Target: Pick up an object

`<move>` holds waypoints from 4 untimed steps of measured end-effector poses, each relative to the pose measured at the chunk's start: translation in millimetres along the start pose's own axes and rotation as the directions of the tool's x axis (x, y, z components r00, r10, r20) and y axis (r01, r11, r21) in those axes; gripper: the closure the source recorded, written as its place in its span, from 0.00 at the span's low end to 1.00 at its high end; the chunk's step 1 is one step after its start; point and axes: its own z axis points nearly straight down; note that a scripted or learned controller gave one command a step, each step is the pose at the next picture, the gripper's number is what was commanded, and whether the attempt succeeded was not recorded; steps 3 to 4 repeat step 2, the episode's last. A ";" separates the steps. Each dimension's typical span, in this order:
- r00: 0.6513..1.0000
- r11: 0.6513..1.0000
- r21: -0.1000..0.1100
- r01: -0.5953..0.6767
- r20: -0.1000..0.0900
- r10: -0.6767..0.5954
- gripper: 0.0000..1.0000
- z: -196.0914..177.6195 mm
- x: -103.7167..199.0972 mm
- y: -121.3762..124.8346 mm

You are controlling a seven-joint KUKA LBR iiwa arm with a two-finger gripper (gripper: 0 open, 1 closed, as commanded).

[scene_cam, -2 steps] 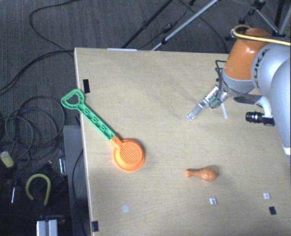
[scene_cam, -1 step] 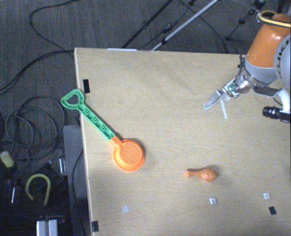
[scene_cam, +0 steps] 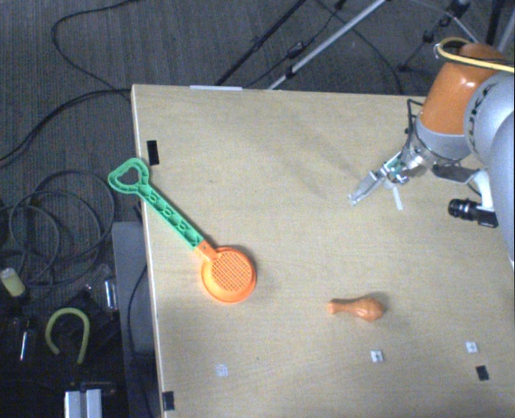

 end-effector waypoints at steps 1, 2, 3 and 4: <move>1.000 1.000 -0.001 0.002 0.004 -0.002 1.00 -10.4 0.3 1.4; 0.996 0.996 -0.002 0.092 0.000 -0.092 1.00 -83.6 44.8 21.0; 0.996 0.996 -0.002 0.092 0.000 -0.092 1.00 -83.6 44.8 21.0; 0.996 0.996 -0.002 0.092 0.000 -0.092 1.00 -83.6 44.8 21.0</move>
